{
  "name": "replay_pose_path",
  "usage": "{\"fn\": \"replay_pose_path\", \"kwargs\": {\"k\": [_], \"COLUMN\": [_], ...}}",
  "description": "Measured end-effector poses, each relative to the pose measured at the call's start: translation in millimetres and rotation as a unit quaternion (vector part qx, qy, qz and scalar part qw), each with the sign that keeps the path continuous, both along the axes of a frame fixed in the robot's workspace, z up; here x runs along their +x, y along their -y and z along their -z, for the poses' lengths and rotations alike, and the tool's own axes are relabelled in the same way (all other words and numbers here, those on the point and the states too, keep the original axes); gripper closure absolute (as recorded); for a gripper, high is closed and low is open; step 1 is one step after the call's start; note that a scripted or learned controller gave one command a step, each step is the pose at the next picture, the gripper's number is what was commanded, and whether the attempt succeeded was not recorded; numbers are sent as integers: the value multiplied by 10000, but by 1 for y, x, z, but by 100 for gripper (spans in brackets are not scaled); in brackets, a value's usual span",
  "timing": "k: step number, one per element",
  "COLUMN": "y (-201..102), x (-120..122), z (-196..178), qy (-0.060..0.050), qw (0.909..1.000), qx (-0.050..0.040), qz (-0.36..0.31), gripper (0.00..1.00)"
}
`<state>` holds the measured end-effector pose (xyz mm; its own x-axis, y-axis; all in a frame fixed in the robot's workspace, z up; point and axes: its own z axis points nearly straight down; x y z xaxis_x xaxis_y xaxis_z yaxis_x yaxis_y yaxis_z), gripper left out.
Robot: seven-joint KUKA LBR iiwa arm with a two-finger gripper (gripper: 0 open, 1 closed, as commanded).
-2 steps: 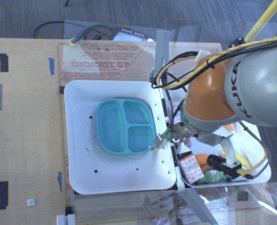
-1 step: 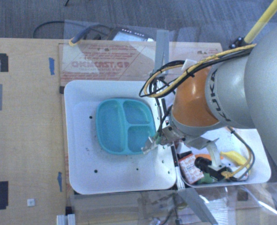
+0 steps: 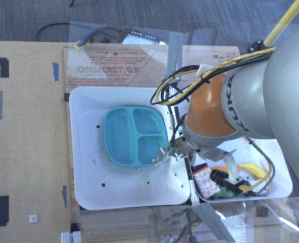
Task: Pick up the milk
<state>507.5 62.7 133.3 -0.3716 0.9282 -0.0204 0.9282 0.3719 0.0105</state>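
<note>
Gripper [image 3: 163,157], its grip impossible to tell, hovers at the rounded rim of a glossy teal three-compartment plate [image 3: 126,135] in a shallow white bin [image 3: 83,151], while a boxy printed carton [image 3: 206,181], possibly the milk, lies just right of it in the neighbouring bin.

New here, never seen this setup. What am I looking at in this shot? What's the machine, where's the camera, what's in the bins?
This is one camera fixed above a bench, looking down at a slant. The big grey shape with the orange band is a robot arm reaching in from the right; its tool sits low, near the edge of a teal divided plate. I cannot tell whether the tool holds anything.

Two shallow white bins sit side by side. The left bin holds the plate. The right bin, mostly hidden under the arm, holds a jumble of small items, among them something yellow and a printed packet. The job is to pick up a milk; I cannot pick it out here.
</note>
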Motion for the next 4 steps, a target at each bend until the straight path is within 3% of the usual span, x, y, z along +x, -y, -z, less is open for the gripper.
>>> {"fn": "replay_pose_path", "kwargs": {"k": [3,4], "y": [0,74], "x": [0,-27], "z": [0,-50], "qy": [0,-82], "qw": [10000,9983], "qx": [0,66], "qz": [0,-565], "gripper": [0,0]}}
